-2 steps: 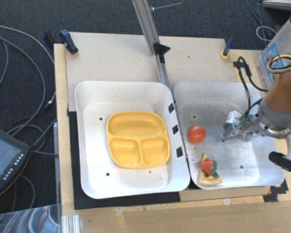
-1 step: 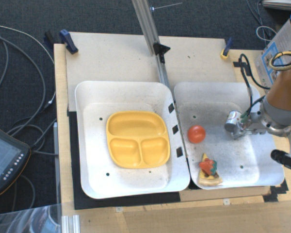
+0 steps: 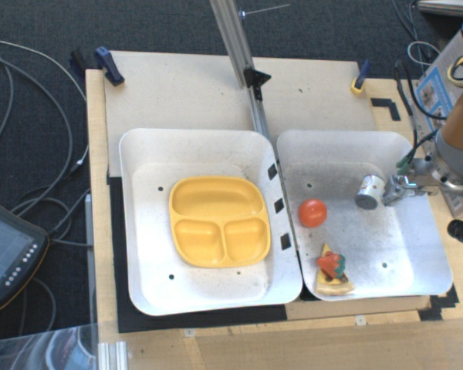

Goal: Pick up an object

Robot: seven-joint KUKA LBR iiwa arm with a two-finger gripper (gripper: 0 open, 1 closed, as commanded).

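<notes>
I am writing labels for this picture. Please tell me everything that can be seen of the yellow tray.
The yellow tray looks like smooth plastic, a rounded rectangle with three compartments: one long one at the far side and two smaller ones at the near side. Nothing lies in it. It lies flat and right side up, slightly turned, near the middle of the left bin, touching only the bin's floor.

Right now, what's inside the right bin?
The right bin holds an orange-red ball and a pizza-slice toy near its front rim. The gripper hangs over the bin floor, hiding the patch beneath it.
</notes>
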